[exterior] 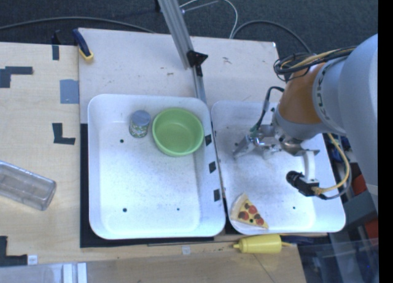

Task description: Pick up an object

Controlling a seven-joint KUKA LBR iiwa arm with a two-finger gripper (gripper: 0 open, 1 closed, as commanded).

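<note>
Camera view was taken with nothing picked up yet. The grey metal gripper was seen low inside the right white bin, fingers apart and holding nothing. The flat pizza slice toy was left lying near that bin's front corner.
</note>
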